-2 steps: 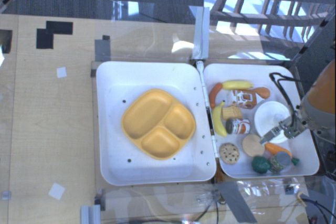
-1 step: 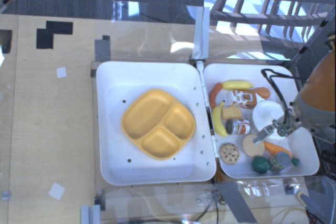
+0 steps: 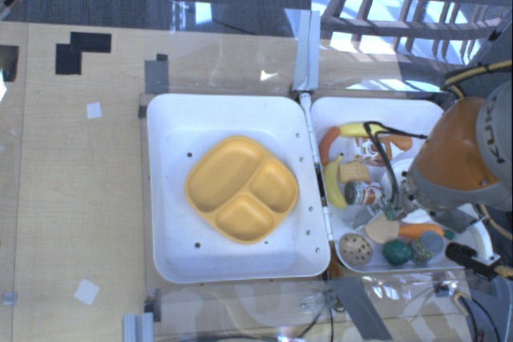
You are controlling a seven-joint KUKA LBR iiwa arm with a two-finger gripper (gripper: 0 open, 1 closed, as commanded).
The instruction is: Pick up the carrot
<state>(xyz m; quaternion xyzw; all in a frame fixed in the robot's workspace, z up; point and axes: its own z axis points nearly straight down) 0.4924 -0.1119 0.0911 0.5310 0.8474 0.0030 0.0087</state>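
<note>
1. Divided yellow plate [image 3: 243, 188], three compartments; lies in the left white bin [image 3: 172, 252], well left of the claw.
2. Right white bin [image 3: 321, 112], beside the first.
3. Banana [image 3: 333, 180], left of the claw.
4. Green item [image 3: 396, 252], just below the claw.
5. Wooden tabletop [image 3: 72, 196].

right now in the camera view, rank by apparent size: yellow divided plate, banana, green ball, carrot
1. yellow divided plate
2. banana, partly hidden
3. carrot and green ball look similar; the arm hides part of the carrot, so unranked.
</note>
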